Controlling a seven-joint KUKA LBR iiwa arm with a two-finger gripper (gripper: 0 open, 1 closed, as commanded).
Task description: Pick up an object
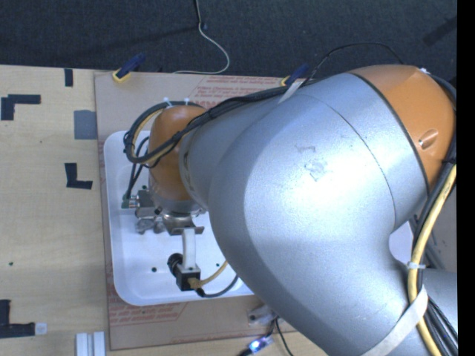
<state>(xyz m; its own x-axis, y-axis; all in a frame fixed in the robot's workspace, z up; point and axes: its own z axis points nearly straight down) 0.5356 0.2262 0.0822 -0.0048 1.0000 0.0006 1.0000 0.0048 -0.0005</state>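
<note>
One white bin [125,277] is what you can see of the work area, sitting on a brown board [110,110] that lies on the pale wooden bench [44,221]. The grey arm [319,206] comes in from the right and spreads across most of the scene, with its orange band [408,117] at the far right. It covers the right part of the bin and everything beyond that. The orange wrist section [167,158] hangs over the far half of the bin, with black cables [136,136] looping along its left side. Just below it, the gripper [157,219] sits low over the left-centre of the bin floor. From this slant the wrist hides its working end, so you cannot tell whether it is spread or closed, or whether anything is in it. You cannot tell where an object for picking lies either. The bare floor on the near left carries a small dark speck [154,269], too small to identify. Two blue and yellow clips [128,66] pin the board's far edge, and a thin white cable [211,39] trails over the dark cloth [89,13] behind it.
</note>
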